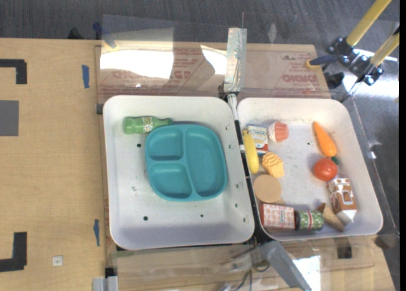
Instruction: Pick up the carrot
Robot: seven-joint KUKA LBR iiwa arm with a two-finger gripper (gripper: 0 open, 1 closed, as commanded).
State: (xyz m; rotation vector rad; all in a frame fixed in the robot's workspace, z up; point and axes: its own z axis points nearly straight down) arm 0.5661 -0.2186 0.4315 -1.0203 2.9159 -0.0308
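A tan cardboard-topped desk (51, 156) bears two white bins. The end effector's spread cannot be told, nor the arm's pose. The orange plastic carrot (324, 139) lies untouched in the shallow white right-hand bin (298, 163), just beside a round red toy tomato (325, 169). The pick looks not yet begun; the next move likely calls for descending over the carrot, clear of the tomato.

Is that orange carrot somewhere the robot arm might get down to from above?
Probably yes. The carrot lies uncovered in the right bin, nothing on top; the tomato sits close below it, leaving little room on that side.
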